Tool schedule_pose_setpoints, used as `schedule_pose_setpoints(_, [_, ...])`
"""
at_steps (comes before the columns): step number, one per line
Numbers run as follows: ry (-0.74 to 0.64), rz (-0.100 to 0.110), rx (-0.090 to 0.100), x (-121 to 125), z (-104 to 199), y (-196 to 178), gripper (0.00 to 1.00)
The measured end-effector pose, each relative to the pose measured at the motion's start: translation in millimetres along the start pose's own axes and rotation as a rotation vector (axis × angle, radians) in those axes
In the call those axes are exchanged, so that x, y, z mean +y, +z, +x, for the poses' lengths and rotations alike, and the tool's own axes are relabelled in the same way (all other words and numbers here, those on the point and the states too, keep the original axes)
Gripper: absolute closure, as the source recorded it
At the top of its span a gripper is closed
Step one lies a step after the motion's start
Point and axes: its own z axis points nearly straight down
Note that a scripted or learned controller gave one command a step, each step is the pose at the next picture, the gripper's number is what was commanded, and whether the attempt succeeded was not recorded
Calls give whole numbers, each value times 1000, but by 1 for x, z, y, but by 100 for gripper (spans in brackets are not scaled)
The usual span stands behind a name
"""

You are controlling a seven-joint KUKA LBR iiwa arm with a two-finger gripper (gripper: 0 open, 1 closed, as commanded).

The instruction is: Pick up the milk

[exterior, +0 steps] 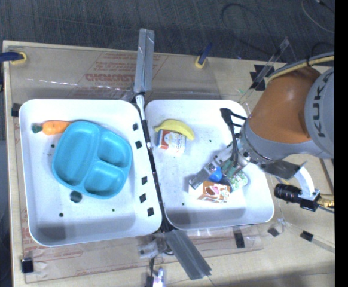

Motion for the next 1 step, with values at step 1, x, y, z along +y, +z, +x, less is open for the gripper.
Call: schedule_pose_setpoints(1, [-75, 3, 4, -13, -17, 93, 0])
